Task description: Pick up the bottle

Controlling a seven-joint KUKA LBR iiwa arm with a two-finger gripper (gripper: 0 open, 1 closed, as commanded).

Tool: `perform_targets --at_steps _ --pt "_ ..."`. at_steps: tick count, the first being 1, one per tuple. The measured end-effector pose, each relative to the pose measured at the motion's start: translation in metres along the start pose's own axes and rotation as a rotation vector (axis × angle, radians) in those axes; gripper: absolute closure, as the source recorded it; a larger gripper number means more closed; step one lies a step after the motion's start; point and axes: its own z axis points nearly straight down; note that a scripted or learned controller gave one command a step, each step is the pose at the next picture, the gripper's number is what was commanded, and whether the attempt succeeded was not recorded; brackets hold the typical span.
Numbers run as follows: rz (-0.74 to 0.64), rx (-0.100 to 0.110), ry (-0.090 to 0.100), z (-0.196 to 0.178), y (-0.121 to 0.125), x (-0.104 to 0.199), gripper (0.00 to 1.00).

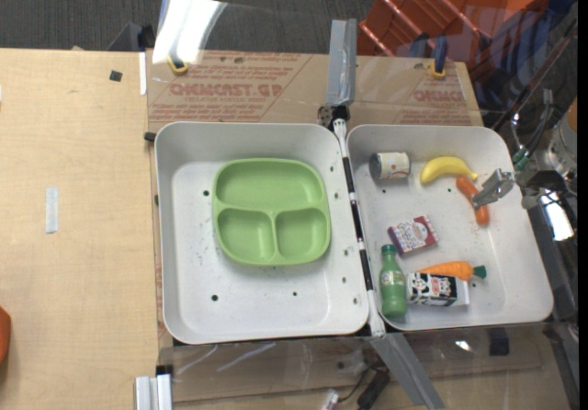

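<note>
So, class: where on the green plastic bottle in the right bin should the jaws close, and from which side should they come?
Grip the green plastic bottle across its body, below the cap, coming down from above. It lies lengthwise against the right white bin's left wall, the cow-print milk carton close beside it, so there seems little room either side. The gripper is across the bin.

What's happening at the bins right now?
The arm's end effector is over the upper right part of the right bin, close to a small orange carrot. The green bottle it should pick up lies untouched at that bin's lower left, beside a milk carton. The left bin holds a green divided plate.
</note>
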Motion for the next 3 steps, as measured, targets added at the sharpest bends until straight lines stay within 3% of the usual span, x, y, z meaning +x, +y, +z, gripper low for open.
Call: perform_targets --at_steps 1,2,3 --pt "-0.083 -0.003 -0.001 0.114 0.067 0.082 0.00" --pt "-0.084 0.018 0.001 0.119 0.109 0.087 0.00" --pt "-0.088 0.010 0.005 0.116 0.109 -0.007 0.00"
